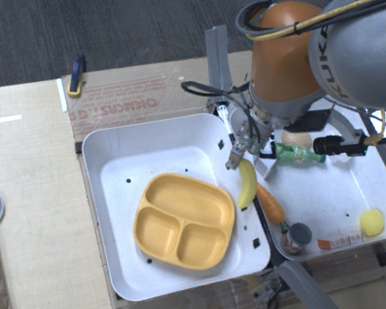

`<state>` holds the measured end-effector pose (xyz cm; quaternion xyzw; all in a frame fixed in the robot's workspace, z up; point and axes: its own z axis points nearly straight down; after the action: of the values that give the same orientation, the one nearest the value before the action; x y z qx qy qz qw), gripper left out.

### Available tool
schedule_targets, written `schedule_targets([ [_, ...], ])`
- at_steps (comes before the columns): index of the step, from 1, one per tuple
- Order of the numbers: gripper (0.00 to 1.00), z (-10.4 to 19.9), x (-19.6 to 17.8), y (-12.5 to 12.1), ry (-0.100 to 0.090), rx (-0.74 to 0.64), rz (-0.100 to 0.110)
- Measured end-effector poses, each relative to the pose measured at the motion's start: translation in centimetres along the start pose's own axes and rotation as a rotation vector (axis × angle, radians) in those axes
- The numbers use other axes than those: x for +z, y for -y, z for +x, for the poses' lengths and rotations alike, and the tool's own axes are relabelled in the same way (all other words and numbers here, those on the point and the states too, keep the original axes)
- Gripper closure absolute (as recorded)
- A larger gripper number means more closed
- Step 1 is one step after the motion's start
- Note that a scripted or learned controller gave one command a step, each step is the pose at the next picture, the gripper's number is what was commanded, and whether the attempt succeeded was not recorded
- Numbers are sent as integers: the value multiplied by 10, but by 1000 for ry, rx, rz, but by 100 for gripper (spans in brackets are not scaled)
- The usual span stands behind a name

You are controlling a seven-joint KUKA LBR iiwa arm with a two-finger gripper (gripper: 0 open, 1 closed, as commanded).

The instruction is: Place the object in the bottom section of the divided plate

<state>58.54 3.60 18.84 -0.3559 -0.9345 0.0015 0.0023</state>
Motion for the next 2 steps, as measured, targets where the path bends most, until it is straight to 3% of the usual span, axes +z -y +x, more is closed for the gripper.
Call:
schedule_targets([
  [1,100,33,-1,-55,2,123,0],
  [2,100,53,80,-139,3,614,3],
])
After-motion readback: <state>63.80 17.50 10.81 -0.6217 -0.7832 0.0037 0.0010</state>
